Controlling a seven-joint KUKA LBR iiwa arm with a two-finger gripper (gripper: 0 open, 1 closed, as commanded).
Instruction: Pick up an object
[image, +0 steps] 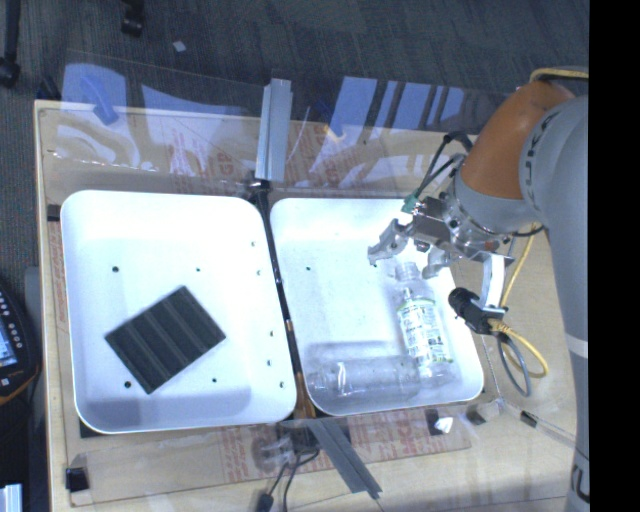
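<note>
Two clear plastic bottles lie in the right bin (330, 250). One with a green-and-white label (421, 325) lies lengthwise near the bin's right wall, its cap end toward the gripper. The other clear bottle (365, 372) lies crosswise along the front wall. A black ribbed rectangular pad (165, 338) lies flat in the left bin (120, 230). My gripper (408, 257) hangs just over the capped end of the labelled bottle, fingers spread apart on either side, nothing between them.
The arm with its orange band (510, 150) reaches in from the right, over the right bin's far right corner. Cables (510, 350) trail beside the bin's right wall. A metal divider post (272, 130) stands behind the gap between the bins.
</note>
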